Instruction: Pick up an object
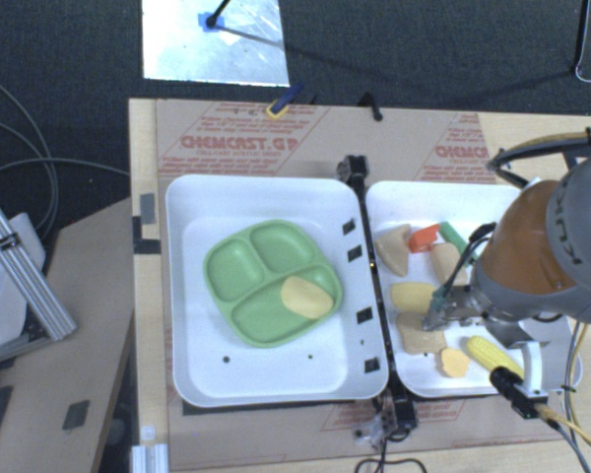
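Note:
The right bin (394, 197) holds several toy foods: a tan wedge (392, 249), an orange-red piece (425, 236), a green stick (452, 235), a pale tan piece (443, 261), a yellow block (410, 296), a tan slab (420, 340), a small orange-yellow round (454, 364) and a yellow corn cob (490, 354). My gripper (436, 315) reaches down into this bin from the right, its tip between the yellow block and the tan slab. The arm's grey and orange body hides the bin's right part.
The left bin (192, 264) bears a green divided plate (238, 264) with a yellow piece (307, 297) in its right compartment. A black divider (366, 264) runs between the bins. Cables lie at the bench's front edge (394, 432).

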Controlling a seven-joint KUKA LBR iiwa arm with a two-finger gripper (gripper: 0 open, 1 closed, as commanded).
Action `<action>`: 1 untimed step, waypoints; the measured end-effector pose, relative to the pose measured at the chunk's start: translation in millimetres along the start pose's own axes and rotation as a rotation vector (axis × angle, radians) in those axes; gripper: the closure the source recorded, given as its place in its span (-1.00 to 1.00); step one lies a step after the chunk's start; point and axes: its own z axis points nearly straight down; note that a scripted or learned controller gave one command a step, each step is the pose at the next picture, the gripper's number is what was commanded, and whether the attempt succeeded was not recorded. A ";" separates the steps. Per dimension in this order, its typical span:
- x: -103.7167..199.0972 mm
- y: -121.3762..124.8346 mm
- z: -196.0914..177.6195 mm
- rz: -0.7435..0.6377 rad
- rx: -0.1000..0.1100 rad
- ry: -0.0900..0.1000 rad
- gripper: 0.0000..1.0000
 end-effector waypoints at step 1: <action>-11.9 0.3 0.2 -0.002 0.003 0.009 1.00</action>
